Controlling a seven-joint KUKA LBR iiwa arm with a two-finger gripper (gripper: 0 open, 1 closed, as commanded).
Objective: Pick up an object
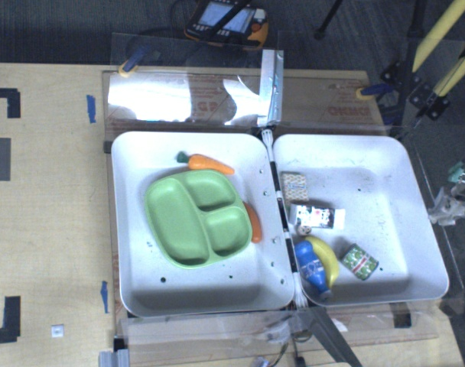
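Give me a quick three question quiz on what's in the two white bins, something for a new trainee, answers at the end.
1. True or false: the green divided plate lies in the right bin.
2. Which item touches the blue bottle? A) the banana B) the green can C) the patterned packet
3. Fill in: the carrot lies along the plate's ____ edge, toward the top of the view.

Key: 1 false, it lies in the left bin. 2 A. 3 far.
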